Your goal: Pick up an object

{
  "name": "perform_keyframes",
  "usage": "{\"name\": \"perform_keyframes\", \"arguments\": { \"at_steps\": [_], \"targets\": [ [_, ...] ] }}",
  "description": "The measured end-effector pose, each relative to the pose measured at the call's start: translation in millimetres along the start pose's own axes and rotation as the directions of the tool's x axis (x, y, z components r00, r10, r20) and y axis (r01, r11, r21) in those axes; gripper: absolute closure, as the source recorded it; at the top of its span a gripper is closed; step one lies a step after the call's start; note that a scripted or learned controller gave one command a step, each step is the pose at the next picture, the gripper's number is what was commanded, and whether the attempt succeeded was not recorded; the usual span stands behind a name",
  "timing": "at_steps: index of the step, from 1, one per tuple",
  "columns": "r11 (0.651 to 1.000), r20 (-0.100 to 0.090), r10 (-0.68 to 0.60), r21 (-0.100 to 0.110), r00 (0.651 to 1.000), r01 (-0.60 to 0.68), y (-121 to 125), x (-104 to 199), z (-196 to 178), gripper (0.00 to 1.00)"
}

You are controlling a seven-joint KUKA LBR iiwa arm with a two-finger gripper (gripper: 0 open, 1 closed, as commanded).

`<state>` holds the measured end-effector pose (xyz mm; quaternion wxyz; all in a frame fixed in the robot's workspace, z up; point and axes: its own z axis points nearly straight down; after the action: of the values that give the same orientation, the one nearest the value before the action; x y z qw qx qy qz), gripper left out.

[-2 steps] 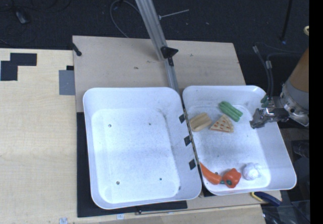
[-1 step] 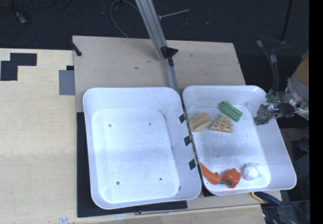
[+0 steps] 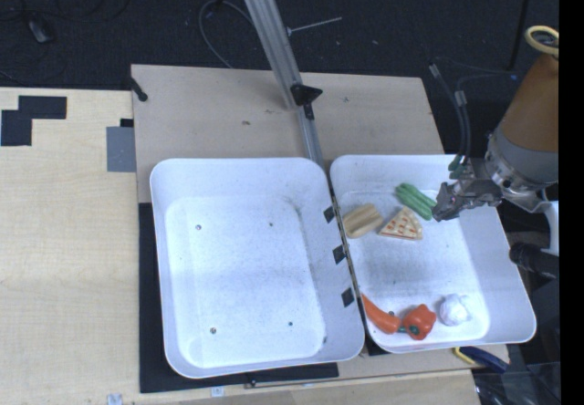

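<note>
The right bin (image 3: 493, 248) holds a green pickle-like piece (image 3: 415, 199), a tan waffle wedge (image 3: 401, 225), a tan bread-like block (image 3: 360, 220), an orange carrot (image 3: 379, 315), a red pepper (image 3: 419, 320) and a white ball (image 3: 453, 309). My gripper (image 3: 449, 205) hangs low over the bin's upper right part, just right of the green piece and the waffle wedge. Nothing shows between its tips.
The left bin (image 3: 173, 212) lies beside the right one, sharing a clipped middle wall (image 3: 334, 230). A slanted aluminium rail (image 3: 278, 47) rises behind the bins. Cables lie on the dark floor at the back.
</note>
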<state>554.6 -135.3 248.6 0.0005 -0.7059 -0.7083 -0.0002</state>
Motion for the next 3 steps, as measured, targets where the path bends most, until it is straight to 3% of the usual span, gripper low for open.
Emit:
{"name": "perform_keyframes", "arguments": {
  "at_steps": [3],
  "targets": [
    [1.0,0.001,0.001,0.001,1.0,-0.001,55,151,30,1.0]
  ]
}}
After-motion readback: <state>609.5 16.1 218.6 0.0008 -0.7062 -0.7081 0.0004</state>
